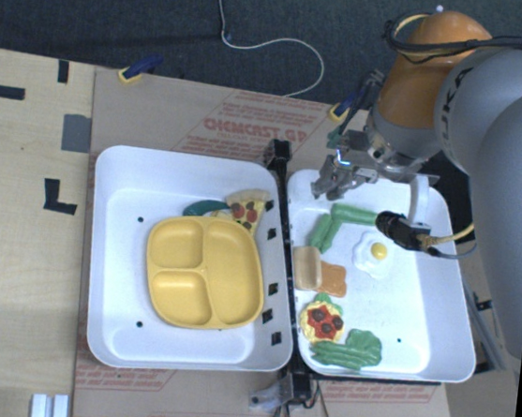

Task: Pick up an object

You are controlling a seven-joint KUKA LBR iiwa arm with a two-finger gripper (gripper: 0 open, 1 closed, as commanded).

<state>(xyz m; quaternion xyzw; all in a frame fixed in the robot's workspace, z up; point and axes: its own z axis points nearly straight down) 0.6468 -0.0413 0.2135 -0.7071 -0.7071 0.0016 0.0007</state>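
**Nothing lifted yet**

Bench of pale wood, cardboard under two white bins, dark floor at twelve o'clock. In the right bin (438, 300) lie my choices: a green bent piece (335, 223), a fried egg (372, 255), toast (317, 274), a pizza slice (323, 320) and a leafy green (349, 349). My gripper (337, 182) hangs at that bin's eleven o'clock corner, just above the green bent piece; how wide my jaws stand I cannot tell, and nothing is between them. So the pick is all still ahead, I judge. At nine o'clock, the left bin (112, 232) holds a yellow plate (204, 271).
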